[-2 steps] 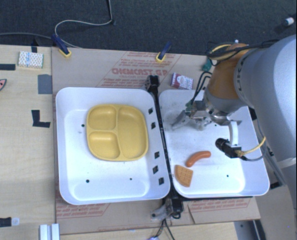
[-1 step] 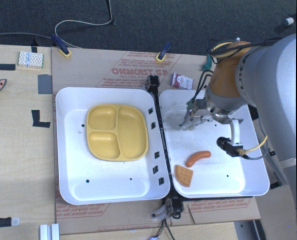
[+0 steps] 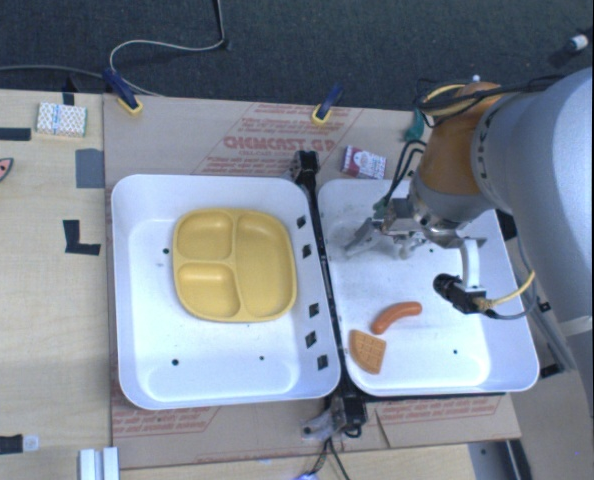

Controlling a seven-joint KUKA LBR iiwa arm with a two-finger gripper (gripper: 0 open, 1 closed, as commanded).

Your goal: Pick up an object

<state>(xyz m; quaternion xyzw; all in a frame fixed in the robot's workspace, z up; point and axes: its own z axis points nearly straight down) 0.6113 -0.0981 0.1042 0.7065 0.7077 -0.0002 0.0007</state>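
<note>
An orange sausage (image 3: 395,316) lies in the right bin (image 3: 507,368), toward its front. Just left of and below it sits a tan waffle-like piece (image 3: 368,351). A yellow divided plate (image 3: 235,265) rests in the left bin (image 3: 137,368). My gripper (image 3: 379,245) hovers over the back left part of the right bin, well behind the sausage. It is open, its metal fingers (image 3: 355,239) spread apart with nothing between them. The arm's grey and orange wrist (image 3: 457,163) covers the bin's back right corner.
A small red and white packet (image 3: 363,162) lies on the cardboard behind the right bin. Yellow-blue clamps (image 3: 327,107) (image 3: 122,90) grip the cardboard's back edge. A black divider with clips (image 3: 314,268) runs between the bins. A cable (image 3: 487,303) loops off the wrist.
</note>
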